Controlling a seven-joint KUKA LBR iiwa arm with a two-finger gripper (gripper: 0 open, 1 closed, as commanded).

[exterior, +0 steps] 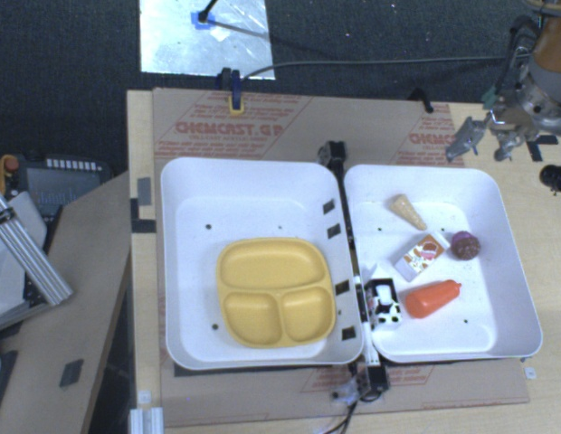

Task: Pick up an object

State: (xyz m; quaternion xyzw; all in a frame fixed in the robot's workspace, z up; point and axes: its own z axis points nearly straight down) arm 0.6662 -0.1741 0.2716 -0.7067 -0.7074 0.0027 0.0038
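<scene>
The right bin [507, 333] holds several small objects. A tan cone [407, 211] lies near the back. A small white and red carton [420, 256] sits mid-bin, with a dark purple ball [464, 245] just right of it. An orange carrot-shaped piece [432, 298] lies toward the front, and a black and white toy [383, 302] rests by the left wall. My gripper [486, 142] hangs high over the bin's back right edge, well apart from all of them. It is open, with nothing between its fingers [462, 140].
The left bin [185, 206] holds a yellow divided plate [274, 292]. A black divider with clips [346, 242] runs between the bins. A cable [371, 61] crosses the cardboard behind them. A shiny metal sheet [204, 25] lies on the floor at the back.
</scene>
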